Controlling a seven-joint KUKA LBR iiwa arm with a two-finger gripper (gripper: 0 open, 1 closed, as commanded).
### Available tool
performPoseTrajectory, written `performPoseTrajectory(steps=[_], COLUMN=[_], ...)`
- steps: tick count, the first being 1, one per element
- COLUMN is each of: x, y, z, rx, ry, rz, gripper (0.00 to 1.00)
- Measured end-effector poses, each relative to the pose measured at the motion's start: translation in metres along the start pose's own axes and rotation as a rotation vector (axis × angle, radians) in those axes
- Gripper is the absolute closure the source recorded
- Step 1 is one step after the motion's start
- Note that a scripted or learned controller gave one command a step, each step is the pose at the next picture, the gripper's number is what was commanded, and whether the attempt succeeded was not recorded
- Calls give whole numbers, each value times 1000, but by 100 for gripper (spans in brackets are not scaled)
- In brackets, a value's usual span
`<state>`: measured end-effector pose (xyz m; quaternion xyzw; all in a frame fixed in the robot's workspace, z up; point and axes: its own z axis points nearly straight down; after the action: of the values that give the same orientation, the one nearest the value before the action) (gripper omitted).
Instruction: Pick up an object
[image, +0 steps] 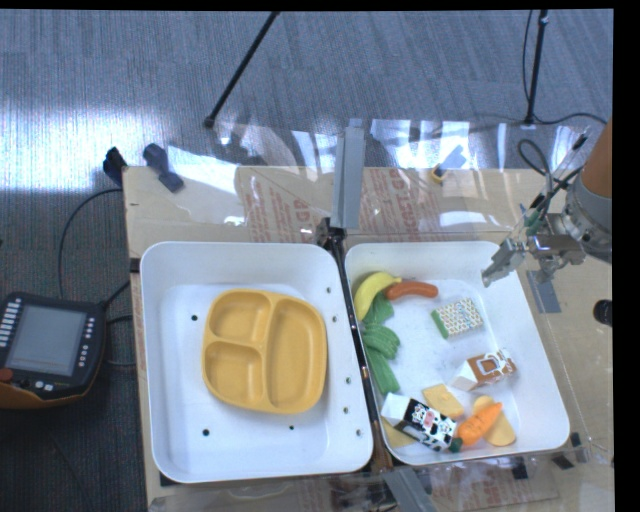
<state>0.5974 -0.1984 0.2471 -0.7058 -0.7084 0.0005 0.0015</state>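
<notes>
Starting from the left bin (170, 300), just a yellow divided tray (265, 350) is parked, so it's basically out of play. All the pickable toy food is piled in the right bin (535, 330): banana (368, 292), sausage (412, 291), milk carton (420, 421). The gripper (520, 255) is hovered over the far right rim, fingers spread, with nothing held or touched.

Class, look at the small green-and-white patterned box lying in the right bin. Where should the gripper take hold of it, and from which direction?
Grip the small green-and-white patterned box across its two shorter sides, coming straight down from above. It lies flat on the right white bin floor with bare space all round, so the fingers should likely fit down beside it.
</notes>
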Motion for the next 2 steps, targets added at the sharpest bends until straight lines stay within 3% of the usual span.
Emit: performPoseTrajectory(steps=[1, 2], x=[56, 47], y=[13, 48], z=[124, 37], rx=[14, -7], ry=[4, -2], rz=[-32, 118], gripper=[0, 0])
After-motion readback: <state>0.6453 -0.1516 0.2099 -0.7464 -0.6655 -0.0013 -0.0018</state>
